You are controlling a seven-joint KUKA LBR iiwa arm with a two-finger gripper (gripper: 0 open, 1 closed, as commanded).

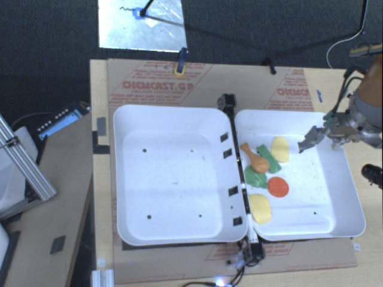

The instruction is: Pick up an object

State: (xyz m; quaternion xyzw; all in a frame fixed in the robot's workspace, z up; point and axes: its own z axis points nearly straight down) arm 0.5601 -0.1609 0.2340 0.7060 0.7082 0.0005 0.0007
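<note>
1. Toy food sits in the right bin, left of its middle: a yellow piece, a green piece, an orange drumstick, a red disc, and a second yellow piece.
2. Hand hovers at right of frame, above the bin's upper right, near the yellow piece; whether its fingers are apart or together cannot be told.
3. Left bin lies beside it on the desk.

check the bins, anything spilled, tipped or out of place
Nothing stands out. The toy food lies in a loose cluster at the left side of the right bin, none over the rim. The gripper hangs above that bin.
</note>
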